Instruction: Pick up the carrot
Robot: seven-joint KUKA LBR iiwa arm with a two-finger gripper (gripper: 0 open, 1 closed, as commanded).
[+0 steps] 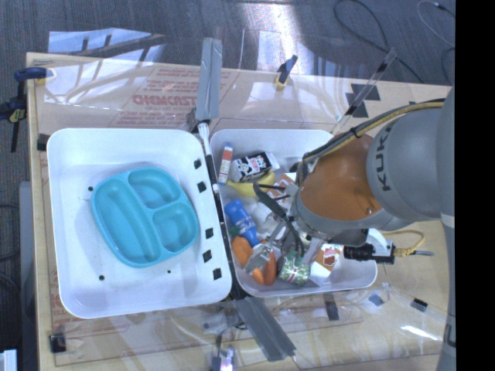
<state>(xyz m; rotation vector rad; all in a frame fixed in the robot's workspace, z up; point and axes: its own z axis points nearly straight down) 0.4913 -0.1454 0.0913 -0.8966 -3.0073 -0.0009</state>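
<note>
Orange and tapered, the carrot (264, 268) lies at the near edge of the right bin (352, 278), its stub end toward the divider, with a rounder orange piece (242, 250) just left of it. The gripper (268, 255) is down right over it, metal fingers spread and straddling the carrot's upper end; it looks open around the toy and I cannot say it has any real hold. By its sheen the carrot is probably hollow moulded plastic, so light, stiff and rather slick; a pinch across the thicker middle should hold better than one on the narrowing tip, where it could squirt out. Touching it on the right lies a small green can (294, 270) with a printed label, which may get nudged. Farther back sit a blue bottle (238, 219), a yellow piece (246, 188) and a black-and-white carton (253, 165), crowded together. Over in the left bin (69, 284) rests a smooth turquoise divided plate (145, 215) with three compartments.
</note>
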